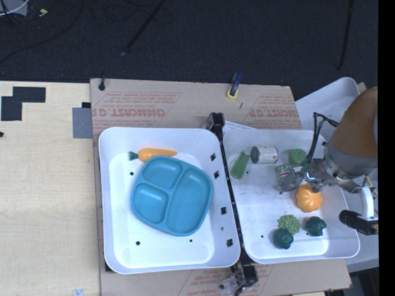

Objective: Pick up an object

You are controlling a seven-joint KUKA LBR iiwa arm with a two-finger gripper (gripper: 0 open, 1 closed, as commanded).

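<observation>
My gripper [300,179] reaches in from the right over the right bin [259,251]. It hangs just above an orange fruit [308,200] and beside a small patterned can [284,176] on its left. A green round piece [297,156] lies just behind it. Further left in this bin are a white and grey cylinder [266,155] and a long green vegetable [239,164]. Near the front lie a light green broccoli [288,222], a dark green piece [283,238] and a teal piece [315,226].
The left bin [117,239] holds a blue divided plate [171,194] and an orange carrot [156,155] behind it. A black divider [226,190] runs between the bins. The arm's grey body [355,143] covers the right bin's far right side.
</observation>
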